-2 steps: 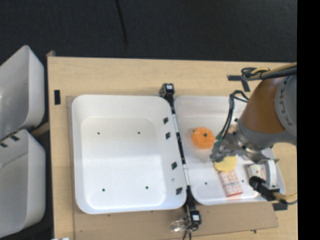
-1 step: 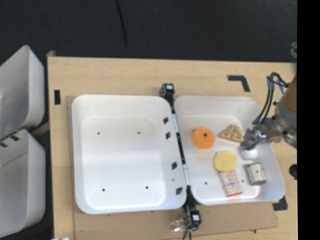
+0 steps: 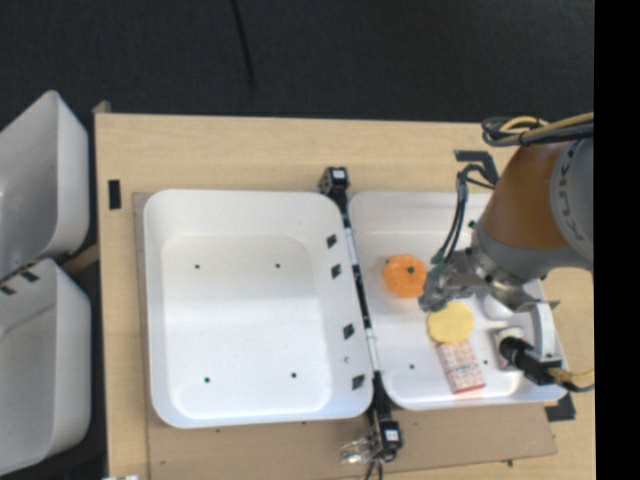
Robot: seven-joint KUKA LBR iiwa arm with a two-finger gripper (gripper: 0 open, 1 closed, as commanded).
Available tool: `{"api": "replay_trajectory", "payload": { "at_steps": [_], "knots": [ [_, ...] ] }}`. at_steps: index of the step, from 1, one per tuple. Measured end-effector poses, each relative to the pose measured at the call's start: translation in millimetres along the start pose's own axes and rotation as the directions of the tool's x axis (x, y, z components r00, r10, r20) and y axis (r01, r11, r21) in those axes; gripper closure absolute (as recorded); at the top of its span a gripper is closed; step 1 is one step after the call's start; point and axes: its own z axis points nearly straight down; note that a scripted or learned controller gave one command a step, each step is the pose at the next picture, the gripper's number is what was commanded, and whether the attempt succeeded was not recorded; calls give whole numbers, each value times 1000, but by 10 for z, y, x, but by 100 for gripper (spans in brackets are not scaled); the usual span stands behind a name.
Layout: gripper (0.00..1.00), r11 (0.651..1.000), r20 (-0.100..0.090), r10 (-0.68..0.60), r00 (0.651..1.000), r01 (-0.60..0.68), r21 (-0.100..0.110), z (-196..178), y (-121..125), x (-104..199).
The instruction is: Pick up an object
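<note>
Hand (image 3: 437, 290) fingers obscured beside orange (image 3: 404, 275)

Two shallow white bins, left (image 3: 240, 308) and right (image 3: 400, 368), look like smooth moulded plastic with a soft sheen. They sit on a bench (image 3: 290, 153) of pale, matt wood-look board. In the right bin, an orange ball (image 3: 404, 275) looks matt and slightly dimpled, a yellow disc (image 3: 451, 323) smooth and dull, and a small box (image 3: 463, 367) like printed card. The arm (image 3: 535, 208) wears a satin orange band.
</note>
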Motion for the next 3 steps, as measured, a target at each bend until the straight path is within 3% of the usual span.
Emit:
{"api": "replay_trajectory", "payload": {
  "at_steps": [1, 2, 3],
  "knots": [
    [100, 1000, 3, 0, 1000, 0, -4, -127, 7, -36],
    [100, 1000, 8, 3, 1000, -2, -21, -1304, 318, -307],
    [100, 1000, -2, 6, 1000, -6, 10, 732, -165, -259]
  ]
}}
